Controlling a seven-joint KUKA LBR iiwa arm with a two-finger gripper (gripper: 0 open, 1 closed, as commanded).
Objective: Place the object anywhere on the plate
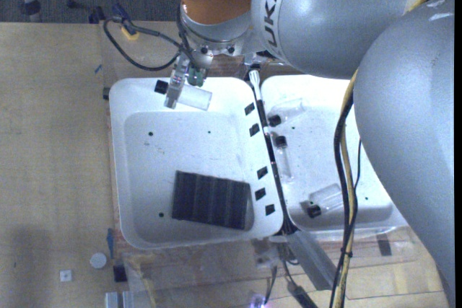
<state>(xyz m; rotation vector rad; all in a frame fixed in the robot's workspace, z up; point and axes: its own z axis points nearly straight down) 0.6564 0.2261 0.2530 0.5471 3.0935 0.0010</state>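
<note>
The hand (175,89) hangs over the far rim of the left bin (137,119), its fingers closed on a clear cylindrical object (195,96) that sticks out sideways to its right. Below the hand, toward the near side of the same bin, lies the dark ribbed plate (211,200). Well off to its right, the right bin (375,209) holds several small clear vials (323,200).
</note>
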